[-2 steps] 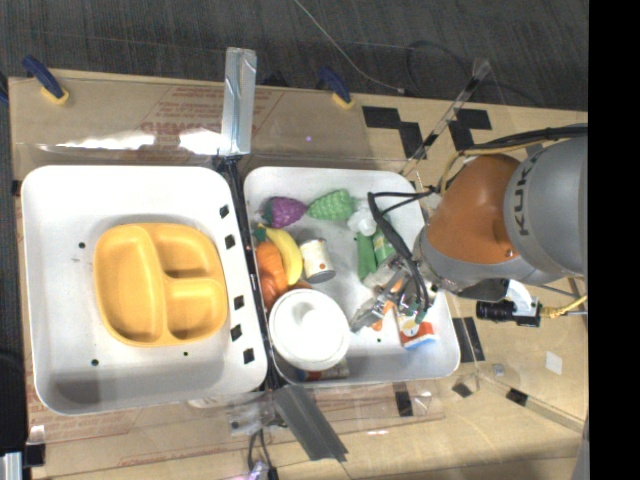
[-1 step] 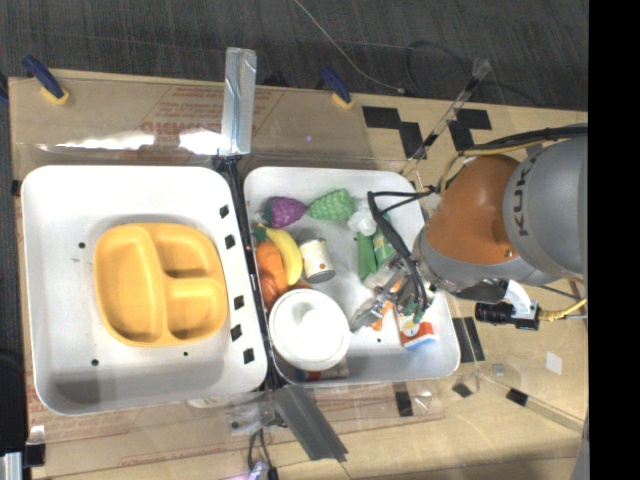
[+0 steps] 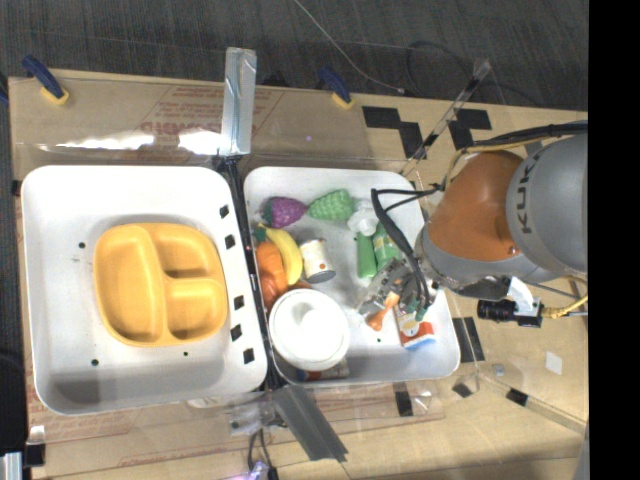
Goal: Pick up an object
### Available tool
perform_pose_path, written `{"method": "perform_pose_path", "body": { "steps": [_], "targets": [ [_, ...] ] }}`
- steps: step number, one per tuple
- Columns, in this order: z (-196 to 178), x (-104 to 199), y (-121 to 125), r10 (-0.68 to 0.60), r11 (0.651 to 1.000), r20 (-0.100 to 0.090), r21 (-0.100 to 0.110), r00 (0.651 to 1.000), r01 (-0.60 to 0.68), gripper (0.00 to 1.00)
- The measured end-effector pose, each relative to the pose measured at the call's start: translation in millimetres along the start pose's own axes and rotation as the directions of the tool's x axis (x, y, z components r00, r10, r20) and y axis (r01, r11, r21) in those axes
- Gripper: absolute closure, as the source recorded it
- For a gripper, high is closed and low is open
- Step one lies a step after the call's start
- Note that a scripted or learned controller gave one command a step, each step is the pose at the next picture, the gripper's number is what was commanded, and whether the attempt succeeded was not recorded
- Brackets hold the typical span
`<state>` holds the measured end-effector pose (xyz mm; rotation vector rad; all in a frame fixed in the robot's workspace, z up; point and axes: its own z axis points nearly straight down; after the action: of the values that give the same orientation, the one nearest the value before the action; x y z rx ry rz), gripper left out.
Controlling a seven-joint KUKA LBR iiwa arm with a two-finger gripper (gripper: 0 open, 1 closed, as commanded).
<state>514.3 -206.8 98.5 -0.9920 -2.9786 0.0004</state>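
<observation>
The right bin [image 3: 447, 360] holds a purple grape bunch [image 3: 286, 210], a green knobbly toy [image 3: 332, 206], a banana [image 3: 288, 253], an orange vegetable [image 3: 268, 270], a small can [image 3: 317, 260], a white bowl [image 3: 308, 326] and a green bottle [image 3: 366, 253]. My gripper [image 3: 388, 290] is low in this bin's right half, just right of the bowl and below the green bottle. A small orange piece [image 3: 376, 315] lies right under it, and a red, white and blue packet [image 3: 417, 330] sits just to its right. The wrist and cables hide what lies at the gripper's tip.
The left bin [image 3: 55, 373] carries a yellow divided tray [image 3: 160, 280]. A raised divider [image 3: 240, 258] separates the two bins. The arm's orange band [image 3: 478, 218] and grey body overhang the right bin's right rim. Cables trail across the cardboard bench at the right.
</observation>
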Motion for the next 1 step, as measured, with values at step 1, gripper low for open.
{"method": "perform_pose_path", "body": {
  "steps": [1],
  "targets": [
    [-118.0, 18.2, 41.0, 0.064, 0.998, 0.005, -0.003, 0.998, -0.064, 1.00]
  ]
}}
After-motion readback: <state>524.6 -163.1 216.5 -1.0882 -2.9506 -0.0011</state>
